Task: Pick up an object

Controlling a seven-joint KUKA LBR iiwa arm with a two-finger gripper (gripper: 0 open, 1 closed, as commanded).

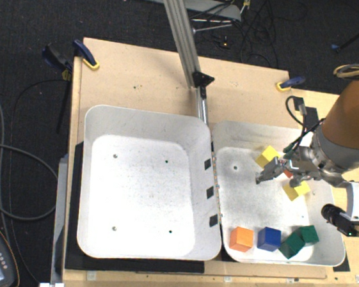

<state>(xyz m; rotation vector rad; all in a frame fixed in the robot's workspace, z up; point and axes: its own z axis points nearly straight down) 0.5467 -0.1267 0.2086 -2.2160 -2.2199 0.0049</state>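
Hovering end effector (pixel 272 175), grip state unclear, smooth yellow block (pixel 267 156) beside it, speckled white bin (pixel 232 242)

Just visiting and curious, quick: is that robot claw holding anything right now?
Gripper: over the right bin between two yellow blocks; grasp cannot be told.

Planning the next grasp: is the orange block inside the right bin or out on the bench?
Inside. The orange block sits on the right bin's floor near its front rim, beside the blue block.
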